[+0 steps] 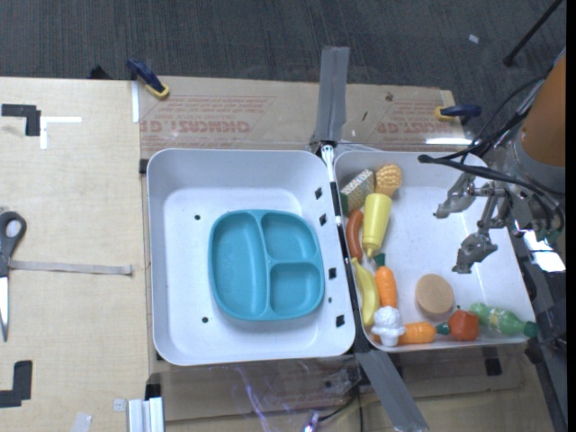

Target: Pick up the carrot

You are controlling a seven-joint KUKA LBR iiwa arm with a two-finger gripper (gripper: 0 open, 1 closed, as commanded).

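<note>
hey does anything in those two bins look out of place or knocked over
Nothing looks spilled or damaged. The toy food is heaped against the right bin's left wall and near edge, with the carrot among it beside the banana. The blue plate sits flat in the left bin. The gripper hovers over bare floor of the right bin.

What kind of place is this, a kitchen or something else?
Likely a robot lab bench, not a kitchen: two white bins taped to cardboard, toy food like a carrot, and clamps.

Lab: taped bench (72, 223), clamps (147, 76), cables (486, 133)
</note>
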